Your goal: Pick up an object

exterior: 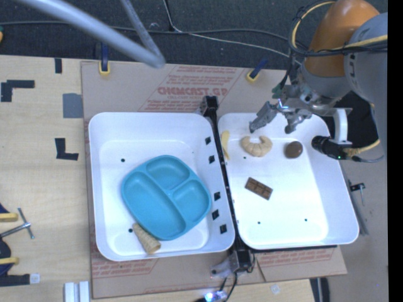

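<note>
My gripper (275,125) hangs open over the back of the right bin (315,228), its two grey fingers spread with nothing between them. Just below the left finger lies a tan croissant-shaped pastry (256,146). A small brown ball (293,149) rests right of the pastry, under the right finger. A brown chocolate bar piece (258,188) lies in the middle of the bin. A thin yellow strip (225,145) leans at the bin's left wall.
The left bin (104,168) holds a blue divided plate (165,197) and a tan cone-like piece (145,238) at its front. A grey pole (82,19) crosses the top left. Black clips (210,107) sit on the wall between the bins.
</note>
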{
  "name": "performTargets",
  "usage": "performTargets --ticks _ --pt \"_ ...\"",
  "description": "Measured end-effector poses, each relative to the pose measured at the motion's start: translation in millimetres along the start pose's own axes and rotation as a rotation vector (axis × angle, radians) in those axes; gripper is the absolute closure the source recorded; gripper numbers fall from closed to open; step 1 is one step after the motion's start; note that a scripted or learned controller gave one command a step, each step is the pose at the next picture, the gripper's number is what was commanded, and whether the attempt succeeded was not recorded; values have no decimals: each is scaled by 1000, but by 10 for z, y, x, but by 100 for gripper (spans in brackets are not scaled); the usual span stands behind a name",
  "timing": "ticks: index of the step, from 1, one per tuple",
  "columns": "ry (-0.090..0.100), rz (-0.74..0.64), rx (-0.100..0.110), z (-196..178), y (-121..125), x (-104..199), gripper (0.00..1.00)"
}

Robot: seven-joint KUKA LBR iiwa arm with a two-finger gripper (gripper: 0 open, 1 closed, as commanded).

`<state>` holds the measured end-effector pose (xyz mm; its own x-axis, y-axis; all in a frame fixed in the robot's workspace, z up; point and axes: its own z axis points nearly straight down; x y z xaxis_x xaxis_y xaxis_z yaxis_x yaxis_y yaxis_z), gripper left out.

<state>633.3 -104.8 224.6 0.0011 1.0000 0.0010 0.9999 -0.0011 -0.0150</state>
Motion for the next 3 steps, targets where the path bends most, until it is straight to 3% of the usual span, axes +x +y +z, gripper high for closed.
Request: performTargets --ticks 1,3 --pt "-1 -3 -13 -84 25 3 0" --pt "-1 -2 -8 1029 -86 -90 0"
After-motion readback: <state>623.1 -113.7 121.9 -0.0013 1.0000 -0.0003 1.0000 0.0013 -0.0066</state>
